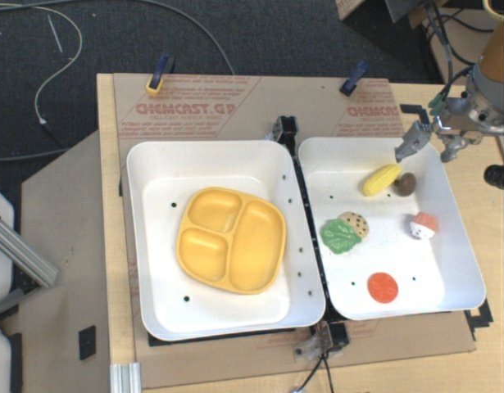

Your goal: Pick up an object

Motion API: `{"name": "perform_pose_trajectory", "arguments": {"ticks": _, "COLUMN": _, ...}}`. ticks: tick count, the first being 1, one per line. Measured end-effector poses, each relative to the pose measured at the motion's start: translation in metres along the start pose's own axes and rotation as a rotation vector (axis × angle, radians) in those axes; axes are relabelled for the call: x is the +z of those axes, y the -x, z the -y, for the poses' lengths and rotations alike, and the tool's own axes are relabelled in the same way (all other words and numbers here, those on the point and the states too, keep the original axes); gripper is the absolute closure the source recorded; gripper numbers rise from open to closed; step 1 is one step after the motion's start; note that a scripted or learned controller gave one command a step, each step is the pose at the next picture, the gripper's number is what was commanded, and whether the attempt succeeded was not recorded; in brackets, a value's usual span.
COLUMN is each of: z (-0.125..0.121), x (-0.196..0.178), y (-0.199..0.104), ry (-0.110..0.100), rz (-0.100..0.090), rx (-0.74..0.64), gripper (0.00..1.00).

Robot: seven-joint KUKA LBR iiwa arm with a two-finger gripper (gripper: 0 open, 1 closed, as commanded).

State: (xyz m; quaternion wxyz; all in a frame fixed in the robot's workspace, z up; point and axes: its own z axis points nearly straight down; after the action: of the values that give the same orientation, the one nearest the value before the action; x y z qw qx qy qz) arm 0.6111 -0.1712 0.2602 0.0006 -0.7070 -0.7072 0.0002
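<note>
Several small toy foods lie in the right bin [456, 252]: a yellow corn-like piece [381, 179] touching a brown lump [406, 184], a green leafy piece [339, 237] against a speckled cookie [356, 223], an orange-and-white piece [423, 225] and a red-orange disc [383, 287]. My gripper [430, 146] hangs above the bin's far right corner, just beyond the yellow piece and the brown lump. Its two fingers are spread, open, with nothing between them.
The left bin [145, 219] holds a yellow divided plate [232, 240]. Black clamps [285, 128] join the bins at the far and near ends. Blue clips [160, 73] pin the cardboard base at the back. Cables trail on the dark floor at the left.
</note>
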Motion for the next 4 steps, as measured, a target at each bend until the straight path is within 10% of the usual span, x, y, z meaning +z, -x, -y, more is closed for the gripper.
{"name": "perform_pose_trajectory", "arguments": {"ticks": 3, "z": 0.015, "x": 0.174, "y": 0.008, "ry": -0.006, "rz": -0.002, "rx": 0.0, "gripper": 0.0}}
{"name": "perform_pose_trajectory", "arguments": {"ticks": 4, "z": 0.012, "x": 0.158, "y": 0.008, "ry": 0.002, "rz": -0.001, "rx": 0.0, "gripper": 1.0}}
